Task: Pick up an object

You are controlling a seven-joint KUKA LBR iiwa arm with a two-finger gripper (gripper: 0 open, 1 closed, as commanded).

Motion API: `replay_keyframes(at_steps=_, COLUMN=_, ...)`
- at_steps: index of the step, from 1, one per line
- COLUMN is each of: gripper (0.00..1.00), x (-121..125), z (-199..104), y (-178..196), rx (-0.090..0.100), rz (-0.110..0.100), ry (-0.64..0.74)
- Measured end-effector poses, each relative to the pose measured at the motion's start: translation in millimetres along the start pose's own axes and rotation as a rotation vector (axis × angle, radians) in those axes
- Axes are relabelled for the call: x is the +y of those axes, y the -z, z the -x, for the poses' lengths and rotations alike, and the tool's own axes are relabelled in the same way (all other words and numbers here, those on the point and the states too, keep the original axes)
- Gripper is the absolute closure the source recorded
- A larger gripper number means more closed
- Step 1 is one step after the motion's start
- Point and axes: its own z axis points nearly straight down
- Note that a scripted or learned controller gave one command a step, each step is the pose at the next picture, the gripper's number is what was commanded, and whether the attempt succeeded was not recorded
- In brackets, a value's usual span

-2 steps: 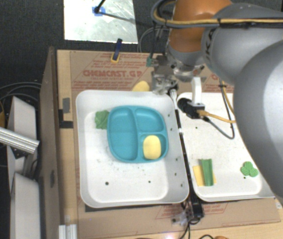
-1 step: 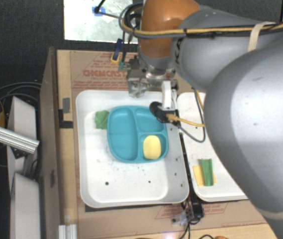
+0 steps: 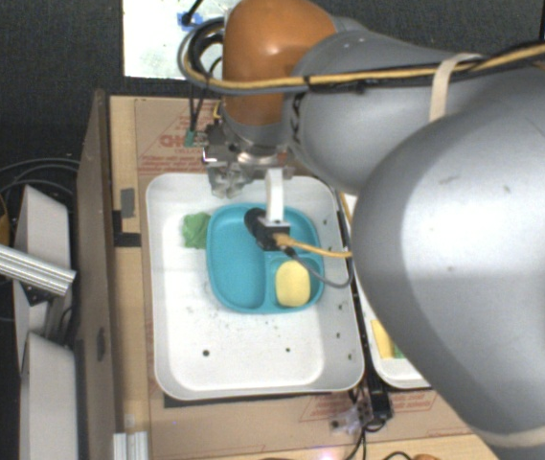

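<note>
A blue shallow dish (image 3: 238, 271) lies in the left white bin (image 3: 243, 367). A yellow rounded object (image 3: 292, 284) rests on the dish's right part. A green object (image 3: 195, 229) sits against the dish's left rim, partly tucked under it. My gripper (image 3: 225, 182) hangs over the bin's far edge, just above the dish's back rim and to the right of the green object. The arm's orange band and grey body cover the view behind and to the right of it.
The right bin (image 3: 397, 372) is mostly hidden under the arm; a yellow item (image 3: 380, 334) shows at its left side. Small dark specks dot the left bin's floor in front of the dish. A cardboard sheet (image 3: 162, 142) lies under the bins.
</note>
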Motion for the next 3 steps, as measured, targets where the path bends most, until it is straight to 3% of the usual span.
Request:
replay_keyframes(at_steps=1, gripper=1.0, x=-43, z=47, y=188, rx=0.002, rz=0.013, ry=-0.01)
replay_keyframes(at_steps=2, gripper=1.0, x=-4, z=55, y=79, rx=-0.003, rz=-0.003, ry=-0.009)
replay_keyframes(at_steps=3, gripper=1.0, x=14, z=29, y=62, rx=-0.001, rz=0.002, ry=-0.004)
